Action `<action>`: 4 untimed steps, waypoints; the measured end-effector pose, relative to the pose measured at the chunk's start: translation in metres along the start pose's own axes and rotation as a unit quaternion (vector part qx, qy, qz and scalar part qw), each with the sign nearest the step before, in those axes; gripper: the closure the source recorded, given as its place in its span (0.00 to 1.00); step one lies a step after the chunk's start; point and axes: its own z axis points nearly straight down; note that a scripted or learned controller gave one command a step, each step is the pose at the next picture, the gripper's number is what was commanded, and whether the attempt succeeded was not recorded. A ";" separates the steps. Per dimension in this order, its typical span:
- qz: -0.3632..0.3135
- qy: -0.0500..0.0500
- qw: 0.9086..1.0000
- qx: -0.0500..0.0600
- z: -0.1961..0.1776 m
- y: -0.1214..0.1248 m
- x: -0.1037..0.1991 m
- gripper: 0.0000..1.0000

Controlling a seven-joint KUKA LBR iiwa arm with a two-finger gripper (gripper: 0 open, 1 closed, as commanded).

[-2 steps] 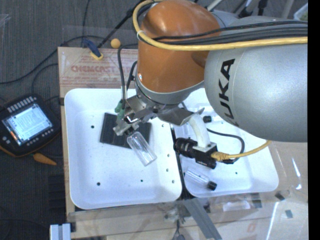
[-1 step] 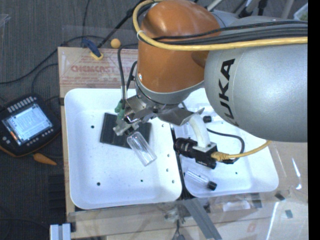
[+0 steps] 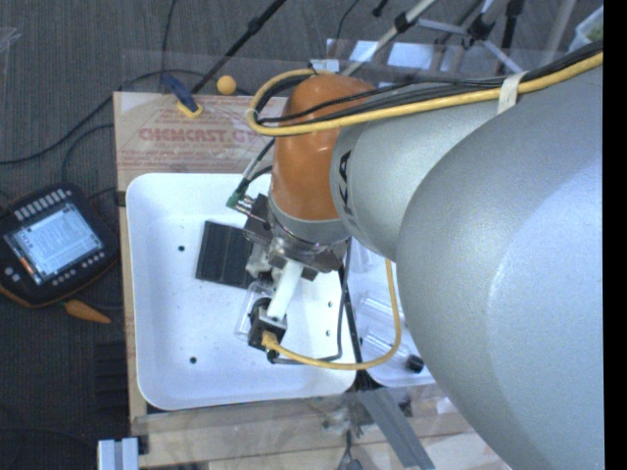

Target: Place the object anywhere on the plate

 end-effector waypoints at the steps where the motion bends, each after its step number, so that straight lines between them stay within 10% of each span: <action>1: 0.103 0.000 0.995 0.000 0.120 -0.033 0.046 0.00; 2: 0.079 0.000 0.997 -0.002 0.032 0.022 -0.014 0.00; 3: 0.241 0.000 0.971 -0.002 0.096 0.144 0.040 0.00; 4: 0.274 0.006 0.962 -0.001 0.123 0.067 0.076 0.00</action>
